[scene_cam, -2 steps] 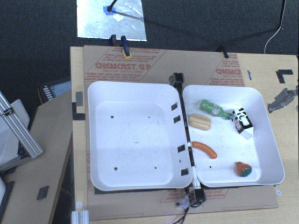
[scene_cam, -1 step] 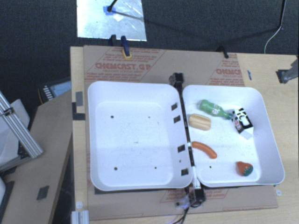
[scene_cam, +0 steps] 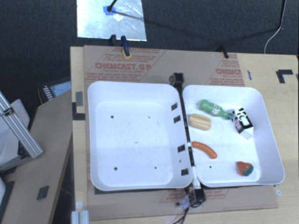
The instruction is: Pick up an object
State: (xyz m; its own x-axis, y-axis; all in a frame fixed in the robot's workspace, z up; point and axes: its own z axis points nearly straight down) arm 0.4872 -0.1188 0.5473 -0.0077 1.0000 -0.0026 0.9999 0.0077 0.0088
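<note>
bins (scene_cam: 135, 90): smooth white plastic | bench (scene_cam: 261, 64): matt brown cardboard | plate (scene_cam: 96, 13): shiny metal | bottle (scene_cam: 212, 108): glossy green plastic | floor (scene_cam: 37, 36): rough dark carpet

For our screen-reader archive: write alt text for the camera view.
Two shallow white bins sit side by side on a bench; the right bin holds a green bottle, bread roll, orange sausage, black-and-white carton and red-green fruit.

I see two white bins (scene_cam: 135, 90) on tan cardboard (scene_cam: 154, 62) with red lettering. There's a green bottle (scene_cam: 214, 109), a tan bun (scene_cam: 200, 122), an orange sausage (scene_cam: 204, 149), a black-and-white carton (scene_cam: 242, 120), and a red toy (scene_cam: 244, 168) with a green patch.
</note>
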